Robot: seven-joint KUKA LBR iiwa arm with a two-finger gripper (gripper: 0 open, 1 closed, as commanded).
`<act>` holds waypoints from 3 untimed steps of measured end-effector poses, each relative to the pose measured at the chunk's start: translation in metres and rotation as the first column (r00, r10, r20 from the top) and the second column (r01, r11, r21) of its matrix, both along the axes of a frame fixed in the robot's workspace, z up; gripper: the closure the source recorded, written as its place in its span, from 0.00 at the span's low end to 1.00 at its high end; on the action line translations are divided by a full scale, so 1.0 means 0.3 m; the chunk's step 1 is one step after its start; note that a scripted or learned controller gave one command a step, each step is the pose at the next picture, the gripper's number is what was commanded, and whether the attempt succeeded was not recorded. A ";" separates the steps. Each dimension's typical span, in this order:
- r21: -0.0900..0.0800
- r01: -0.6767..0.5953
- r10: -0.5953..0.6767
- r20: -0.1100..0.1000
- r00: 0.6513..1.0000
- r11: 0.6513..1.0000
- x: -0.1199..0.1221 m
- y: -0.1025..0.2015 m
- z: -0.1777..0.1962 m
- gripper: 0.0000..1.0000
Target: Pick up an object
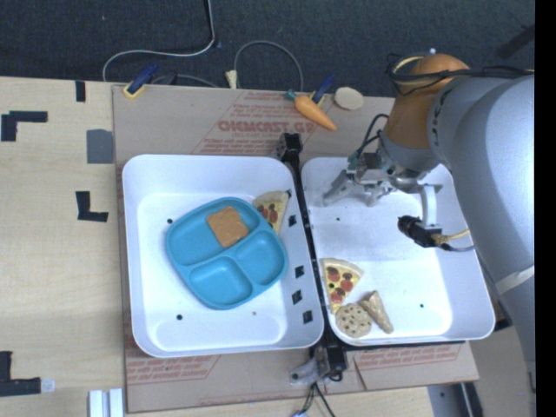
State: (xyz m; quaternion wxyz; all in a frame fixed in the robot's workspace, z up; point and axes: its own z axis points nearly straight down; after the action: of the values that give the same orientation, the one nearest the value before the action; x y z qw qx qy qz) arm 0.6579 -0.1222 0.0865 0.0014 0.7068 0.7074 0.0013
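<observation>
Pizza slice (340, 278): yellow wedge, red dots, beside a cookie (353, 319).

The scene is lit evenly and brightly from above. Soft shadows are cast inside the white bins (139, 259), where slight glare is seen. The near arm (499, 172) is perhaps slightly blurred. Fine detail is softened by low resolution.

The brown cardboard sheet (252, 129) under the two bins carries faded red printing; behind the left bin it reads roughly "CHEMCAST GP", though the last letters are uncertain. More red print shows on the cardboard's front edge, too small and faint to read
</observation>
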 end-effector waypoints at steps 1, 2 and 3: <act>-0.003 -0.001 0.001 0.000 1.000 1.000 -0.086 0.091 0.000 0.00; 0.000 -0.002 0.002 -0.001 1.000 1.000 0.041 0.030 -0.003 0.00; -0.002 -0.003 0.003 0.000 1.000 1.000 0.039 0.031 0.033 1.00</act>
State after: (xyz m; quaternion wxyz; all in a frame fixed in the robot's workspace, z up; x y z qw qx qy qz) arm 0.6696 -0.1130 0.0963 0.0024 0.7056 0.7086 0.0006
